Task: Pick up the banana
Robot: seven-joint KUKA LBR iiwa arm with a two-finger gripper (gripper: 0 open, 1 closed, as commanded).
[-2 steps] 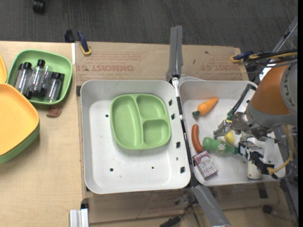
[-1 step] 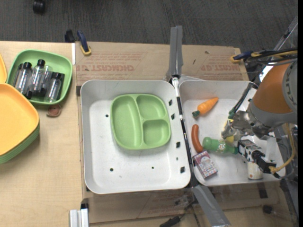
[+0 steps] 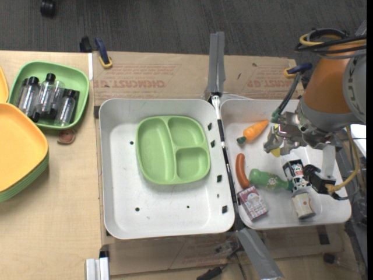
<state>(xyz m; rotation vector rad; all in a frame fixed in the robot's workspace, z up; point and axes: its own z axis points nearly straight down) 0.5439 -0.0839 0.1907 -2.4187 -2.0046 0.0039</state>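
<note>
Two white bins, side by side. Left bin (image 3: 116, 174): green divided plate (image 3: 173, 149). Right bin (image 3: 245, 112): carrot (image 3: 256, 130), red sausage (image 3: 241, 169), green bottle (image 3: 269, 179), pink-labelled packet (image 3: 253, 203). Gripper (image 3: 278, 140): low over right bin, just beside carrot; whether apart or together cannot be told. Banana: place cannot be told

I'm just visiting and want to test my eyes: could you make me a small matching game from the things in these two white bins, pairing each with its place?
Things:
1. green divided plate
2. toy carrot
3. sausage
4. green bottle

Places:
A. right bin, far side
B. right bin, near its left wall
C. left bin
D. right bin, middle, lying flat

Pairs: 1-C, 2-A, 3-B, 4-D
</note>
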